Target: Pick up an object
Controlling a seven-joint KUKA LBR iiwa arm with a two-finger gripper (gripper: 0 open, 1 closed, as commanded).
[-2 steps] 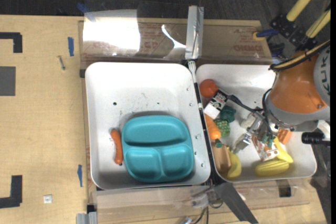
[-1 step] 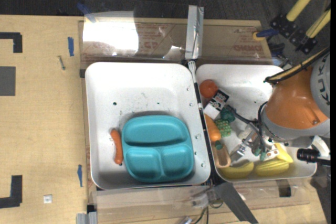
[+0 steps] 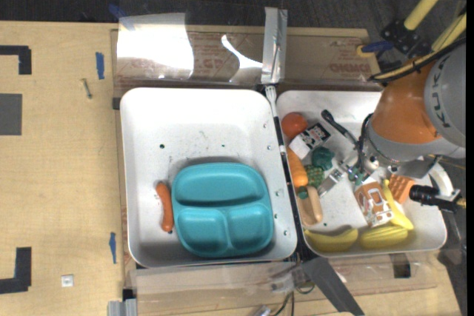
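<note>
Camera view, layout: two white bins sit side by side on the surface; the left bin [image 3: 141,159] holds a teal divided tray [image 3: 222,209] with an orange sausage-shaped toy [image 3: 166,206] just beside its left edge; the right bin [image 3: 433,237] is crowded.
Right-bin contents: an orange-red ball [image 3: 293,122] at the top left, a small black-and-white card [image 3: 314,135] next to it, a carrot-like piece [image 3: 298,170], a dark green toy [image 3: 320,163], a tan stick-shaped piece [image 3: 312,205], two yellow banana shapes [image 3: 331,237] along the near wall, and an orange-and-white packet [image 3: 374,205].
Arm: the grey arm with its orange band [image 3: 404,115] reaches in from the right and hangs over the middle of the right bin.
Gripper: the gripper [image 3: 357,172] sits low among the clutter, near the green toy and the packet; whether it is wide or narrow, I cannot tell, and nothing can be made out held in it.
Task thing: no single object is picked out yet; the likeliest candidates are those packed around the gripper.
Risk, crowding: objects touch or overlap here, so a closing grasp may catch two pieces, or an edge only, and slip.
Risk, flat items: the packet and card lie flat and would probably be pushed, not gripped.
Risk, walls: pieces against the bin wall or the divider leave little room beside them.
</note>
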